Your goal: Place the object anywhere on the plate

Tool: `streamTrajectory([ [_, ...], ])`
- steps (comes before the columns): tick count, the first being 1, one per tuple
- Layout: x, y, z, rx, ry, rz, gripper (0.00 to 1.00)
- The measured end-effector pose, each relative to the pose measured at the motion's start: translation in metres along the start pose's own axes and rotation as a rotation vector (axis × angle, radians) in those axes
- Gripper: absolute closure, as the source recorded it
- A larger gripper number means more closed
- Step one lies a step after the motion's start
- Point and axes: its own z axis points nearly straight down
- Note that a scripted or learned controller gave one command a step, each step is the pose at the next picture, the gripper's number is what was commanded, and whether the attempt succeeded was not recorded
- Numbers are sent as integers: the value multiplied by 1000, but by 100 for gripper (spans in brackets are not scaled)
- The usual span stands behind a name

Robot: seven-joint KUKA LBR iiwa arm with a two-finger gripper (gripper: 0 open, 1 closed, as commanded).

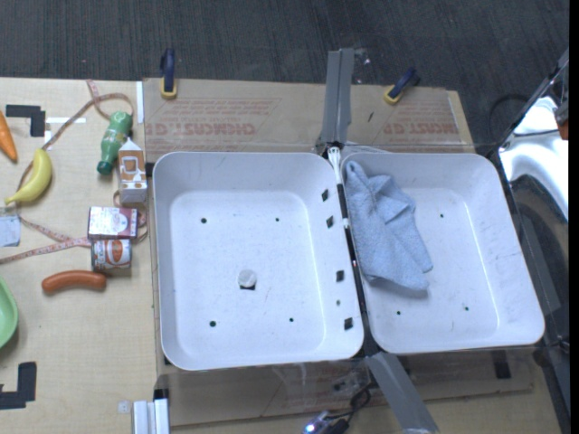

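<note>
A small pale round object [247,280] lies on the floor of the left bin [181,333], a little left of its middle and towards the front. A crumpled grey-blue cloth [387,229] rests in the right bin [488,324], against its left wall. Part of the grey arm [532,156] shows at the right edge, above the right bin's far right corner, with a bit of its orange band [564,127]. A green rim, perhaps a plate [5,316], peeks in at the far left edge, outside the bins.
On the wooden bench left of the bins lie a banana [32,179], a carrot [7,138], a green bottle [113,140], a small carton [132,174], a can [112,255], a sausage [74,282] and a measuring tape. Two clamps [167,72] hold the cardboard behind the bins.
</note>
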Motion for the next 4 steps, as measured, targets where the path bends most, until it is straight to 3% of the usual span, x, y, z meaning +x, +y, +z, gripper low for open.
streamTrajectory([
  [2, -1, 9, 0, 1, 0, 95, 100],
  [4, -1, 19, 0, 0, -1, 97, 100],
])
